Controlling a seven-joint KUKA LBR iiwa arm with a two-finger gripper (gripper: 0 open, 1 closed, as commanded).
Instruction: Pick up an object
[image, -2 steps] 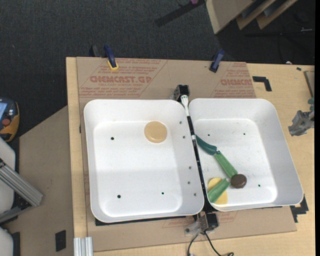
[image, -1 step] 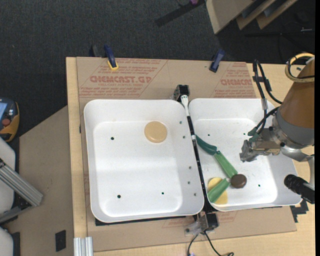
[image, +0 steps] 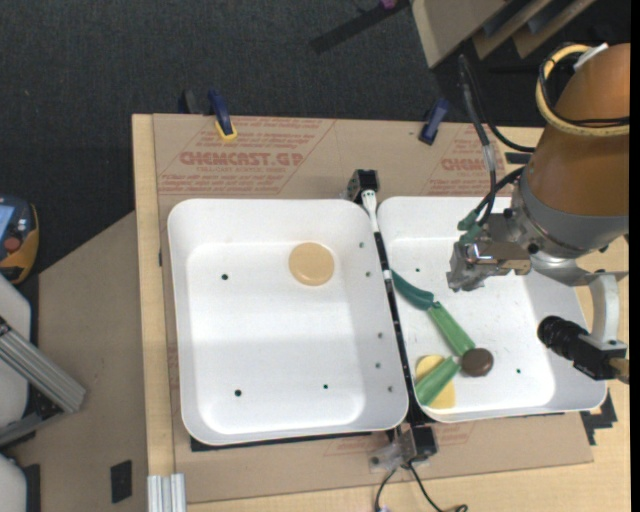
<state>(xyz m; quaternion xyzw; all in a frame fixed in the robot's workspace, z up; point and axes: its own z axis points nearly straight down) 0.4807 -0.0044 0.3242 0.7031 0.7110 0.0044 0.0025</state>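
Note:
A tan round disc (image: 312, 264) lies in the left bin (image: 200, 300), toward its back right. In the right bin (image: 520, 400) a green long-handled tool (image: 432, 312) stretches from the divider toward the front, ending beside a brown round piece (image: 476, 362). A yellow piece (image: 436, 380) with a green strip across it sits at the front left of that bin. My gripper (image: 466, 272) hangs over the right bin's middle, just right of the green tool's handle end. Nothing shows between its fingers.
Both bins rest on a cardboard sheet (image: 260, 150) held by blue clamps (image: 222, 116) at the back. A black clip (image: 362, 186) sits at the back of the divider between bins. A black cylindrical part (image: 575, 345) of the arm overhangs the right bin's right side.

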